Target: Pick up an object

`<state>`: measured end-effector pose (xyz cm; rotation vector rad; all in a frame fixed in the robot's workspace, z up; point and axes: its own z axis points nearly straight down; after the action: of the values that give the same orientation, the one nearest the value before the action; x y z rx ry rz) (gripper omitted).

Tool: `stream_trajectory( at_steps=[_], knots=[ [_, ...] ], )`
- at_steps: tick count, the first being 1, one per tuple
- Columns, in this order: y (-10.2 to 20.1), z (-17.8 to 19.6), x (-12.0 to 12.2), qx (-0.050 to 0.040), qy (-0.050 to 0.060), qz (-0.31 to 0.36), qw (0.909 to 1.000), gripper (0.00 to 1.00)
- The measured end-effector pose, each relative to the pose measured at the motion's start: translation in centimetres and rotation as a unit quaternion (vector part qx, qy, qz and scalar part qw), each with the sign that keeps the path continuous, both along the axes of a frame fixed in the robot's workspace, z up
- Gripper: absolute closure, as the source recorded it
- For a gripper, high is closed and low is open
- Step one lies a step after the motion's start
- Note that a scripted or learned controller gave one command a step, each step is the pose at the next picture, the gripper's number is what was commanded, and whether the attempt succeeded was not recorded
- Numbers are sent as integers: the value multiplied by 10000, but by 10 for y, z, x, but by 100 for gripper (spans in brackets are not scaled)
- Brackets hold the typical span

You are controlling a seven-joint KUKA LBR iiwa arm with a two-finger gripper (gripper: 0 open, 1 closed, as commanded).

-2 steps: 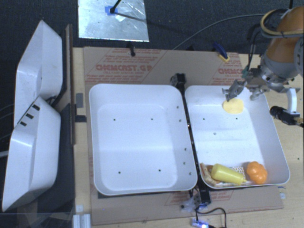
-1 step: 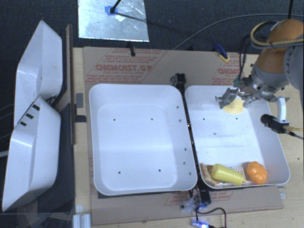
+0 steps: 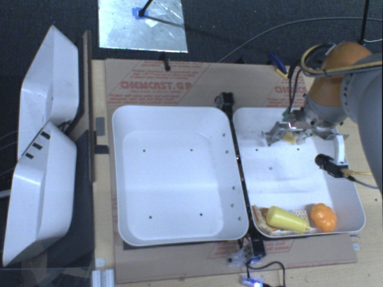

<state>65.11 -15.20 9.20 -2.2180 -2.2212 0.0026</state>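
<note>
Here the gripper (image 3: 286, 132) hangs over the far end of the right bin (image 3: 281, 178). I cannot tell how it is set. The yellow bottle (image 3: 286, 219) and orange ball (image 3: 324, 217) lie at the near end. Reaching comes next, I think.

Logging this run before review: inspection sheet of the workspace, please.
Surface: two white bins on a cardboard sheet; left bin, right bin.
Job's things: yellow object and orange object at the right bin's near edge.
Clutter: nothing seen.
End effector: over the right bin's far side, apart from both objects; finger state unclear.
Cables: black cable by the right bin's rim.
Surroundings: foil sheet on dark floor; two white tubs at left.
</note>
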Motion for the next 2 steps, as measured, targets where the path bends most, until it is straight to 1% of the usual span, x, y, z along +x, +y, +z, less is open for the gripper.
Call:
stream_trajectory(
  at_steps=[1, 2],
  knots=[
    [0, 14, 2, -6, -28, 1, 10000, 100],
    [-5, 77, 4, -10, -46, -5, 10000, 100]
  ],
)
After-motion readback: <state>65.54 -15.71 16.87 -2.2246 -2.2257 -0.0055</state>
